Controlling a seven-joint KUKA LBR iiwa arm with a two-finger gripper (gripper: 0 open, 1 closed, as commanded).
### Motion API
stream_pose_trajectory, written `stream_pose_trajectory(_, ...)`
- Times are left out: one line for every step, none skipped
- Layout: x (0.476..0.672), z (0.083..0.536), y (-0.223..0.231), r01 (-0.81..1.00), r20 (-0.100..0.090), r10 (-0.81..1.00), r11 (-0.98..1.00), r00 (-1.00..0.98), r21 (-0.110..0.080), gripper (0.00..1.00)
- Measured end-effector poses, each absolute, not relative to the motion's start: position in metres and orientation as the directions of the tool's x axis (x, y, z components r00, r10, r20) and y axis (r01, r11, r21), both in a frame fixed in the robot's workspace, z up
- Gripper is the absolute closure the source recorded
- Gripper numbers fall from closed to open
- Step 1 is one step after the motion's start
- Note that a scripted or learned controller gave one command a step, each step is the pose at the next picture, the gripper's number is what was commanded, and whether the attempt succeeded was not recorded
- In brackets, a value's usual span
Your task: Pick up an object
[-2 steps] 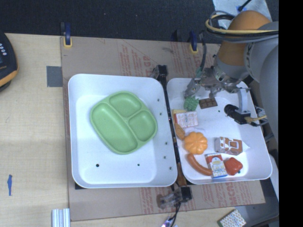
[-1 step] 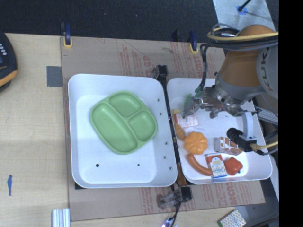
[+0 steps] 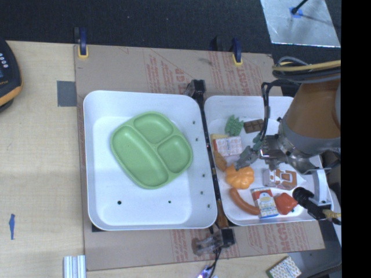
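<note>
Worktop (image 3: 40,155): pale wood under a brown cardboard sheet (image 3: 145,68), carrying two shallow white bins side by side; dark floor beyond the far edge.
Gripper (image 3: 250,155): low over the right bin (image 3: 232,106), reaching in from the right; how it is set cannot be told, and nothing is seen held in it.
Orange pumpkin toy (image 3: 240,177): just below the gripper, near the bin's left wall.
Snack packet (image 3: 228,146): just left of the gripper.
Green leafy toy (image 3: 233,124): toward the far edge of the right bin.
Sausage toy (image 3: 243,203): near edge, beside a small carton (image 3: 265,203) and a red toy (image 3: 286,202).
Left bin (image 3: 104,207): holds a green divided plate (image 3: 152,149).
</note>
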State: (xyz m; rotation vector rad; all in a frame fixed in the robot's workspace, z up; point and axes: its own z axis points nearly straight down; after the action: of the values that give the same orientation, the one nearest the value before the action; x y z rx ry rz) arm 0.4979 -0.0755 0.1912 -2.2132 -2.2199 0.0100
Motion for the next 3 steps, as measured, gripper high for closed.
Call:
stream_pose_trajectory(0.512,0.093,-0.1,1.0,0.001,1.0,0.004,-0.004,-0.009,0.0)
stream_pose_trajectory(0.475,0.091,-0.098,1.0,0.001,1.0,0.006,-0.006,-0.004,0.0)
stream_pose_trajectory(0.476,0.102,-0.1,1.0,0.0,1.0,0.006,-0.006,-0.005,1.0)
